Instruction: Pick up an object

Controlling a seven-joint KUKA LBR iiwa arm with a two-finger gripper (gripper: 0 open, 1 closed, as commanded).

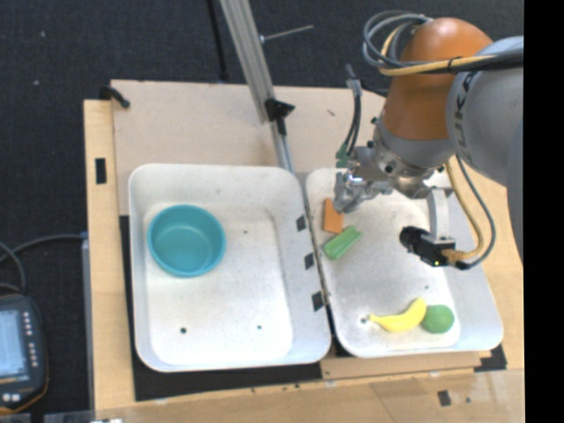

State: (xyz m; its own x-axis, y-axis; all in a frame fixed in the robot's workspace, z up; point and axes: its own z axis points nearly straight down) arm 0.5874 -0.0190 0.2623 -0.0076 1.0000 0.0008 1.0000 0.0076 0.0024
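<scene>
Hovering low over the right-hand shallow white bin [467, 307], the grey arm's two-finger gripper [345, 194] hangs just above a small orange block [332, 218] near the bin's left wall; a green oblong block [341, 242] lies touching it below. Whether the jaws are open or closed I cannot tell from here. It looks like the approach step, nothing gripped yet. Next, I'd judge, comes a straight descent, straddling the orange block without nudging its green neighbour.
</scene>
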